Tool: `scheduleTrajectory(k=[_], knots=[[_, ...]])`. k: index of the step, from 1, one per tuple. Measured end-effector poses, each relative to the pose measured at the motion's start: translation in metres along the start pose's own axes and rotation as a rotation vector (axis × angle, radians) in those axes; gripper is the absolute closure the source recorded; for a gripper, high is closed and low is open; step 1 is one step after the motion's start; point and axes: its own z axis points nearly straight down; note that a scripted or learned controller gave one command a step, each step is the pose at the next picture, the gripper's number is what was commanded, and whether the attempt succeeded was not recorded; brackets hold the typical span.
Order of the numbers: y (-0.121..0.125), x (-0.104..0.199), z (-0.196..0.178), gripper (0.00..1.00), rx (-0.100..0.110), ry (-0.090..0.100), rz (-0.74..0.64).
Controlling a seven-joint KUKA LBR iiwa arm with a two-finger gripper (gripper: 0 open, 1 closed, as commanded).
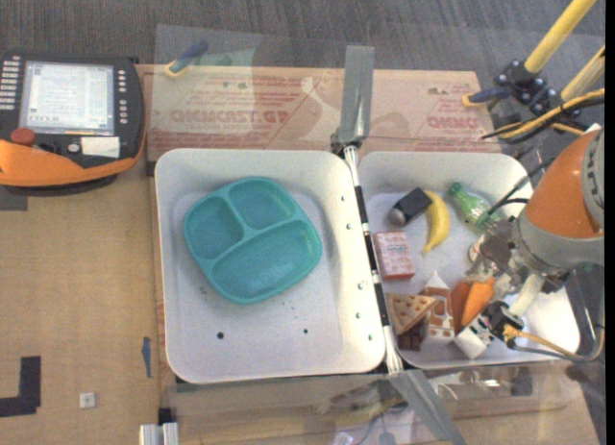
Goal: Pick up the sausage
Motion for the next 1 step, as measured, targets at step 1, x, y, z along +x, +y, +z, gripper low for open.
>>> scheduleTrajectory(k=[1], knots=[[-0.0845,0.0648,-0.1579,1.00,0.009,-0.007,0.042]])
